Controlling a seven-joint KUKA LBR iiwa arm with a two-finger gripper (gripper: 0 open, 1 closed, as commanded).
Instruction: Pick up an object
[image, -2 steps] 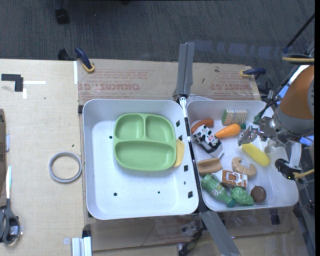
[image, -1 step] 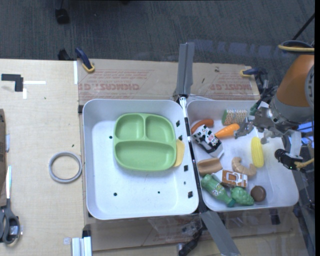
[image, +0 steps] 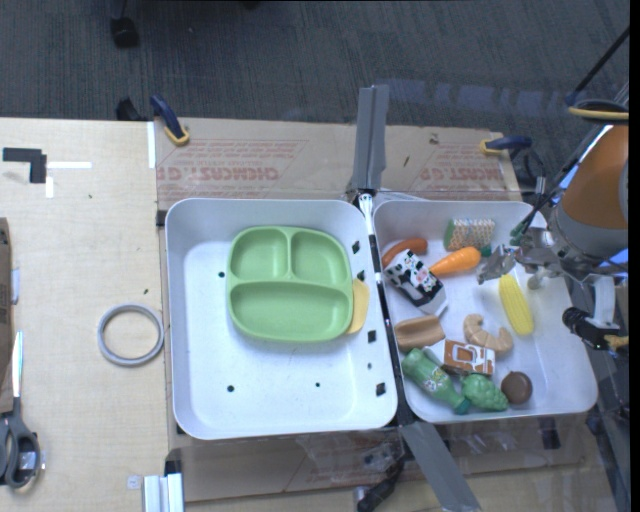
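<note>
Nothing looks picked up yet: the gripper (image: 497, 264) hovers at about two o'clock in the right bin (image: 570, 395), whether anything is in its grasp I cannot tell, with the toy carrot (image: 456, 262) just beside it and the corn cob (image: 516, 303) below, still lying loose.

The flattened cardboard sheet (image: 330, 160) behind the two white bins carries red printing, seen upside down and mirrored; the words cannot be made out with any certainty. The small orange-and-white packet (image: 468, 357) in the right bin (image: 560, 390) bears a printed panel, too small to read. No other writing can be read
</note>
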